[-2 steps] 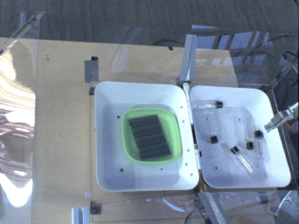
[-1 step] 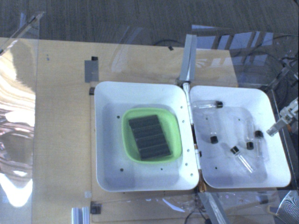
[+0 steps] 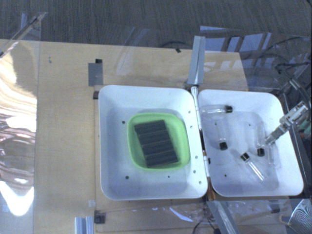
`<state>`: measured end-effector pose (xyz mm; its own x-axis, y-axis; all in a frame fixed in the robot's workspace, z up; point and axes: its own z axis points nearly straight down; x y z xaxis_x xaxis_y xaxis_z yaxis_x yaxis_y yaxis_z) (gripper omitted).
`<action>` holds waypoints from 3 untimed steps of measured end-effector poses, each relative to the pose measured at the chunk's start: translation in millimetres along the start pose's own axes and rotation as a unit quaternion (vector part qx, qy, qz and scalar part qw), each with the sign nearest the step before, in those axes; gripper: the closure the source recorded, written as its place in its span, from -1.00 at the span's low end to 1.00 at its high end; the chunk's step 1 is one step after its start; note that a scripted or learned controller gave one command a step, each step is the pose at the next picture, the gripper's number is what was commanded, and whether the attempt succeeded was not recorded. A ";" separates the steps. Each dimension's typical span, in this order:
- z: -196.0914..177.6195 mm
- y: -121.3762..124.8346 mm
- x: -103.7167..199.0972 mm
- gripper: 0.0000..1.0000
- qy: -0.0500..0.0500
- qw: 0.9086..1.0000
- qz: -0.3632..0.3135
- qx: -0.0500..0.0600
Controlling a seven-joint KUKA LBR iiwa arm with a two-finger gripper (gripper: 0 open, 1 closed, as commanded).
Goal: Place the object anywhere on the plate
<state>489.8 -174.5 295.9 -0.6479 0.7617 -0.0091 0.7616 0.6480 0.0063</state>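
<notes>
Set side by side on the pale wooden tabletop [image 3: 63, 130]: a left bin [image 3: 105, 145] and a right bin [image 3: 287, 179], both shallow and white, with touching inner rims.

Seated in the middle of the left bin: a green plate [image 3: 132, 135], square with rounded corners. Laid flat on that plate, within its rim: a dark ribbed block [image 3: 156, 144], turned a little off square to the bin walls.

Scattered across the floor of the right bin: clear tubes with black caps. Found near the far wall, lying roughly crosswise: one capped tube [image 3: 217, 110]. Found nearer the front, lying at a slant: a second tube [image 3: 253, 168]. Dotted between them: a small black piece [image 3: 223, 145], apart from both tubes, too small to make out further.

Reached in from the right over the right bin's rim: the arm's pale wrist [image 3: 295, 115], angled down and to the left. Lowered to the bin floor at the right side, close beside another black cap [image 3: 261, 152]: the gripper [image 3: 268, 141]. Could not be told whether open or closed, nor whether touching anything; nothing made out in its grasp. Kept well apart from the plate and the block.
</notes>
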 end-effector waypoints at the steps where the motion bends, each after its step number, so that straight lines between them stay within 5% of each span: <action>1: -49.8 -20.6 -24.3 -1.00 -0.001 0.999 -0.044 0.000; 2: -4.3 -20.4 -23.8 -1.00 0.000 0.990 -0.143 0.000; 3: 6.9 7.6 9.3 -1.00 0.000 0.990 -0.142 0.000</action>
<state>489.7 -162.5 289.0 -0.8361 0.5485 -0.0099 0.5485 0.8361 0.0037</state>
